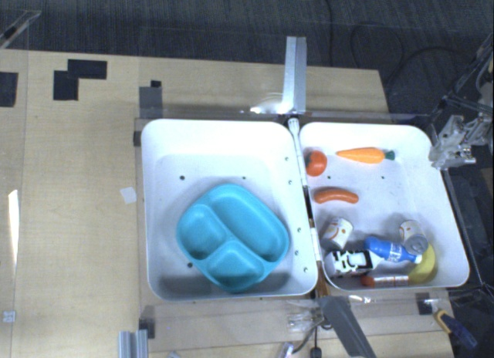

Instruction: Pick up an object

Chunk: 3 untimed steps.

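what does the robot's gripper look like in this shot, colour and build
At the right edge of the camera view, the gripper is a pale grey, silvery metal assembly with a boxy, bracket-like build. Thin struts and dark cables run up behind it. Finer detail is too small to tell.

- Blue bottle (392, 251), at about 5 o'clock in the right bin (432, 142): a pale label patch shows on its side, lettering too small to read.
- Small can (413, 234), just beside the bottle at its 1 o'clock: printing blurred, unreadable.
- No other legible text, brand, number or sign found.
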### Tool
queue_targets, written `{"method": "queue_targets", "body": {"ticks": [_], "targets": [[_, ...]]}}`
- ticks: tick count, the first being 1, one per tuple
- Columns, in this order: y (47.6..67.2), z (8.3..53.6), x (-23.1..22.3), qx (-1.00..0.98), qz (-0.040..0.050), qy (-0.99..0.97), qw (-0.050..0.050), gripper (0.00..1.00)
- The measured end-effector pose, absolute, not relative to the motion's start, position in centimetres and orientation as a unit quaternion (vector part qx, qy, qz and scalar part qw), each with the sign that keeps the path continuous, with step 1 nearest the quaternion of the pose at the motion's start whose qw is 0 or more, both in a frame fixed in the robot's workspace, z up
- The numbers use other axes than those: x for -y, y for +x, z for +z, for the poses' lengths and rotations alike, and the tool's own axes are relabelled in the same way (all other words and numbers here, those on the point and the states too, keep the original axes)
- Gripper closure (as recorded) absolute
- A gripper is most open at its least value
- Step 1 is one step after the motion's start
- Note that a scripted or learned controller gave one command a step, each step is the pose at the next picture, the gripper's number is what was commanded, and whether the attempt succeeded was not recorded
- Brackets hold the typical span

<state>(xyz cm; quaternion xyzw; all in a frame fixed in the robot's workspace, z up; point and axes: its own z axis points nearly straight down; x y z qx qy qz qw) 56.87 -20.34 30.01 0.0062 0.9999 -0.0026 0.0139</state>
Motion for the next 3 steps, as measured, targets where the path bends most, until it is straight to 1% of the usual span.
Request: {"method": "queue_targets", "body": {"ticks": [1, 2, 3], "targets": [[61.2, 25.9, 16.0, -0.999, -0.0006, -0.034, 0.006, 1.0], [59.2, 34.8, 13.0, -0.999, -0.0005, 0.051, 0.007, 1.0], [64.3, 32.6, 9.4, -0.992, 0.0005, 0.129, 0.006, 1.0]]}}
